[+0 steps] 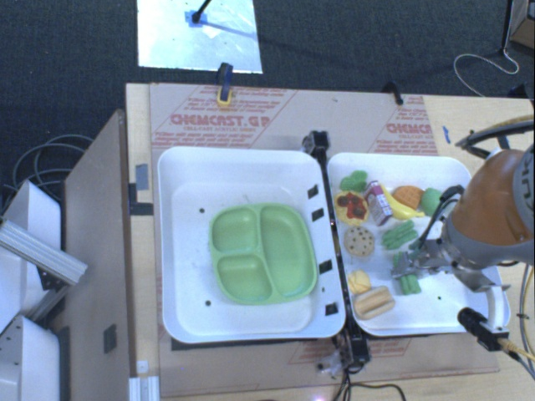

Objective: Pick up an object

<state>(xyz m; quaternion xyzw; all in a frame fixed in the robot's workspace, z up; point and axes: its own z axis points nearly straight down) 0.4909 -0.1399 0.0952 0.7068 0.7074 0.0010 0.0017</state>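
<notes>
Hand (407, 267) of mine hung low in the right bin (468, 316), tips right over a small green piece (409, 284); whether they were parted or clenched I could not tell. To do it well, I judged I should centre on that piece, keeping off the cookie (360, 241) to its left and the bun (373, 301) below-left, then lift straight.

I see even overhead light, soft shadows, white bins (251, 161) bright, near blown out; glare on the metal sheet (199, 22). Image soft, low-res, slightly noisy.
</notes>
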